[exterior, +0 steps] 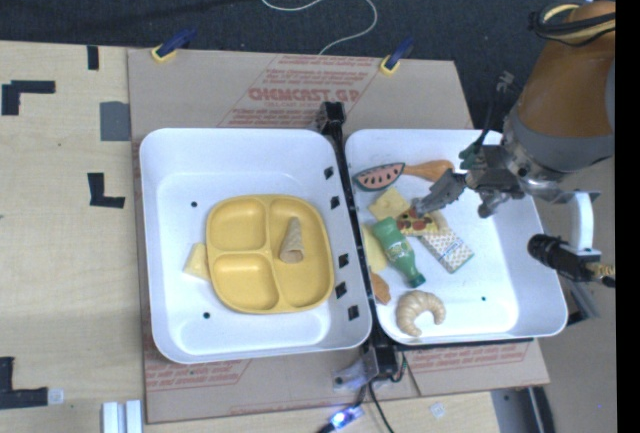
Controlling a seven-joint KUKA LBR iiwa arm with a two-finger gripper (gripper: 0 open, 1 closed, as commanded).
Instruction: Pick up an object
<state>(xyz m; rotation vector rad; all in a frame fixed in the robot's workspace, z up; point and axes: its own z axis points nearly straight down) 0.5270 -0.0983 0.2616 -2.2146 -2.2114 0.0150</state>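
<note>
The gripper (425, 206) hangs low over the right bin (500, 316), near the bin's left wall, its tip right at a heap of small toy foods. Whether anything is pinched I cannot tell. Nearest the tip lies the green bottle (399, 254), just toward the bin's front edge, its long axis running from the left wall toward the front-right corner.

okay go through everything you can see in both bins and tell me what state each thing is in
tool: low in the right bin, over the toy pile
green bottle: lying on its side
croissant: lying apart near the front wall
watermelon slice: lying flat
yellow tray: flat in the left bin
cone: lying in the tray
</note>
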